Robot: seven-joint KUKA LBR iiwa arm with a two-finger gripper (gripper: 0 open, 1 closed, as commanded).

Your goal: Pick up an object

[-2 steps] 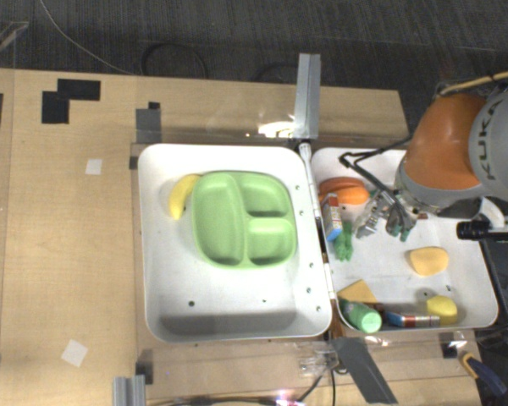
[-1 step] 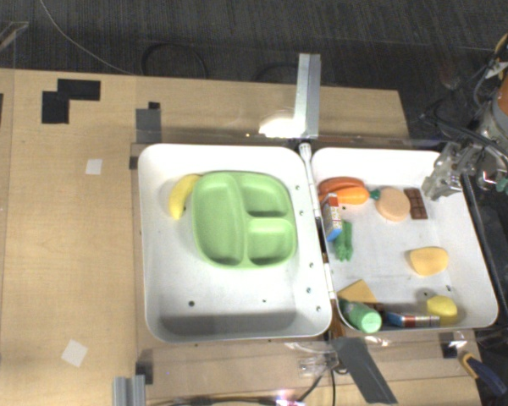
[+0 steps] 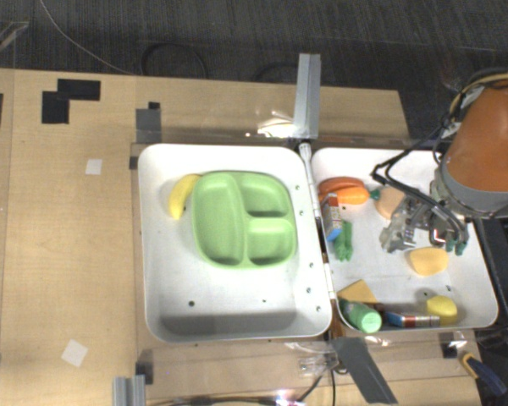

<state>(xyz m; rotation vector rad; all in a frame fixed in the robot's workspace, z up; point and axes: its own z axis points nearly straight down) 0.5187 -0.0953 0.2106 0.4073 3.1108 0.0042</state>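
My gripper (image 3: 406,232) hangs low over the middle of the right bin (image 3: 488,311), below the orange band of the arm (image 3: 489,142). Just beneath and to its right lies a pale yellow rounded piece (image 3: 429,261). A peach-coloured piece (image 3: 389,201) sits just above and left of the gripper. An orange and red toy (image 3: 347,193) lies at the bin's upper left, with a green toy (image 3: 344,242) below it. I see nothing held in the gripper.
Along the right bin's front edge lie a yellow wedge (image 3: 358,292), a green bottle (image 3: 364,320), a marker-like stick (image 3: 411,318) and a small yellow piece (image 3: 441,306). The left bin (image 3: 169,311) holds a green divided tray (image 3: 241,218) and a banana (image 3: 181,194).
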